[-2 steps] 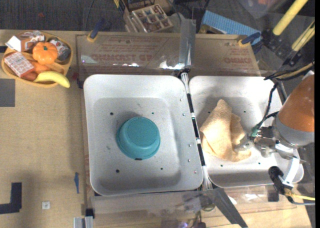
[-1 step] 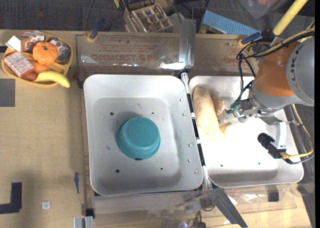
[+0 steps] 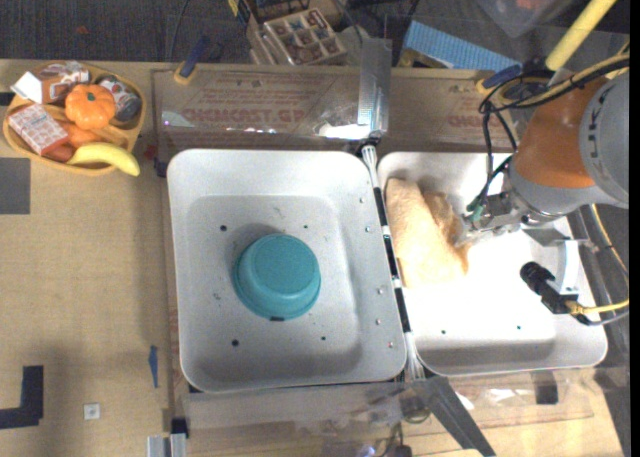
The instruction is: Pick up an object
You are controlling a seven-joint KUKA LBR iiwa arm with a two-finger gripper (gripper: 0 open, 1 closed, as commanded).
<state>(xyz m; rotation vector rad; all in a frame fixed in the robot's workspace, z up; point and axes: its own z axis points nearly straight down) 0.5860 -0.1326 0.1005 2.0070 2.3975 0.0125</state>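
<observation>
Gripper [image 3: 470,225] blurred against pale tan cloth-like object [image 3: 425,230], finger state cannot be told, object in right bin [image 3: 520,340] at left wall, long axis near-to-far.

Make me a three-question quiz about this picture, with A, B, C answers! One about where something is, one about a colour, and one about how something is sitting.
1. Where does the round teal plastic bowl sit?
A. left white bin
B. right white bin
C. on the wooden bench

2. What colour is the little pumpkin in the basket at the far left?
A. blue
B. orange
C. white

3. How does the bowl sit?
A. upside down
B. on its side
C. stacked on another bowl

Answers:
1 A, it rests in the middle of the left bin.
2 B, it is orange, above a yellow banana.
3 A, its flat base faces up.
</observation>
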